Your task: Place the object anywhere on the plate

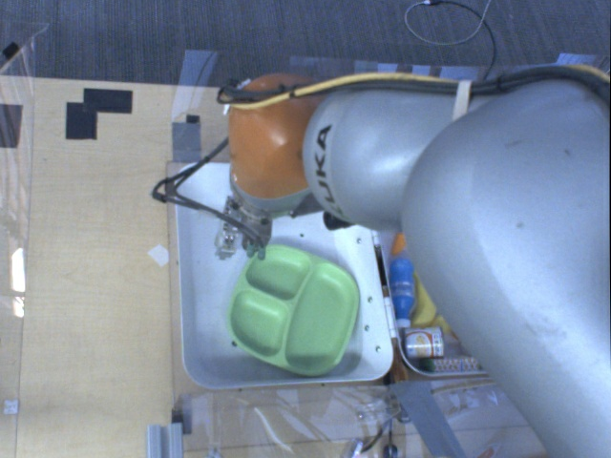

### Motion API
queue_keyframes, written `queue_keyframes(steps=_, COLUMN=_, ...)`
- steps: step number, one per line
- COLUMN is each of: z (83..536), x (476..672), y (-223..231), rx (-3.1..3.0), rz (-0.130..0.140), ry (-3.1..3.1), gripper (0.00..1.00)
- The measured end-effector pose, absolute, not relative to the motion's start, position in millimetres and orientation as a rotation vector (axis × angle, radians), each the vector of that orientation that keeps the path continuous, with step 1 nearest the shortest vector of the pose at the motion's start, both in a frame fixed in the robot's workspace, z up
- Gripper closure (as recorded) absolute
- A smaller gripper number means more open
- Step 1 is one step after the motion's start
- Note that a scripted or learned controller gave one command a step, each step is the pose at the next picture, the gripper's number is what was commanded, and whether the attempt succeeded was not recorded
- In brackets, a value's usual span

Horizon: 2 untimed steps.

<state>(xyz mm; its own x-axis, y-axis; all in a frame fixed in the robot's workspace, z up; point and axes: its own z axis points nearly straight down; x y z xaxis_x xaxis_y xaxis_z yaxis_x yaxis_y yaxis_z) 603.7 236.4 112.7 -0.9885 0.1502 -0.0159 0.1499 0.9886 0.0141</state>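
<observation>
Over the left bin (196,351) hangs the big grey arm (458,189). It comes in from the right side and covers a lot of the bench (86,284). Near its end sits a round orange band (269,141). A black cable (186,175) loops out from the wrist on the left.

Below the orange band is the gripper (241,246). It points down at the back part of the left bin, just past the far edge of the plate (294,308). The gripper looks small and a bit blurry, so I cannot tell how it is set or if it has something in it.

The plate is green and has three dips in it. It lies flat in the middle of the left bin. It fills much of the white floor. I see nothing lying on the plate.

To the right, the second bin (406,351) peeks out from under the arm. A blue bottle (402,289) with an orange top lies there, next to the wall between the two bins. Something yellow (426,308) lies just beside the bottle. A small can (426,343) lies near the front of that bin, close to the bottle. The arm hides the rest of that bin.

The bench top is light wood. It has some black shapes (95,111) at the far left.
</observation>
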Motion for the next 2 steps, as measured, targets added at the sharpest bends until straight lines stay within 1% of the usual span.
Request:
queue_keyframes(steps=1, z=95, x=537.2, y=239, rx=-0.139, rz=0.016, ry=3.129, gripper=1.00)
queue_keyframes(steps=2, z=92, x=597.6, y=238, rx=-0.343, rz=0.011, ry=3.106, gripper=1.00)
